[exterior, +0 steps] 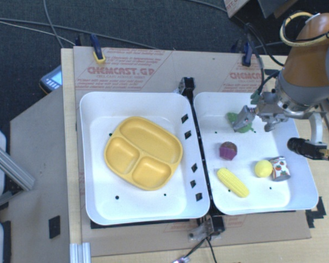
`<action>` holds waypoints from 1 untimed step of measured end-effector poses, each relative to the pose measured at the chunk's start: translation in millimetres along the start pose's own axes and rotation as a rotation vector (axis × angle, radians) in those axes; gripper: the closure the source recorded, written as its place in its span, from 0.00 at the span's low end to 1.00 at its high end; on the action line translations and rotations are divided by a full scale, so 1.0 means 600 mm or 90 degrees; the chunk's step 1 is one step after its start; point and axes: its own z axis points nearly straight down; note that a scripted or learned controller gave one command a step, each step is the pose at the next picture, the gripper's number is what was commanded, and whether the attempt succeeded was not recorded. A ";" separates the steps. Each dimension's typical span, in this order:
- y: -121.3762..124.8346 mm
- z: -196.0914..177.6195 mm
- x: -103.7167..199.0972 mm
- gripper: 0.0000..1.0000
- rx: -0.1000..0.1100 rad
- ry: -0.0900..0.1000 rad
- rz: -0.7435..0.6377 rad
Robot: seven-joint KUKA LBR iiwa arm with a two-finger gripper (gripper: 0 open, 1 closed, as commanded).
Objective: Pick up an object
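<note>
A wooden bench (pixel 126 64) bears two white bins (pixel 93 163) side by side.

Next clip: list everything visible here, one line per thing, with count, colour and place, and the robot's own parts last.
Bins: two, white, side by side on the bench.
Divided plate: one, yellow, in the left bin.
Corn cob: one, yellow, near the front of the right bin.
Purple toy: one, purple, middle of the right bin.
Ball: one, yellow, right side of the right bin.
Small packet: one, white and orange, touching the ball.
Green item: one, green, back of the right bin, under the pincer.
Clamps: two, blue and yellow, on the board's back edge.
Arm: one, grey and orange, reaching from the right.
Pincer: one, grey, above the green item.
</note>
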 end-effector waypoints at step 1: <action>0.004 -0.011 0.000 0.00 -0.008 -0.001 -0.002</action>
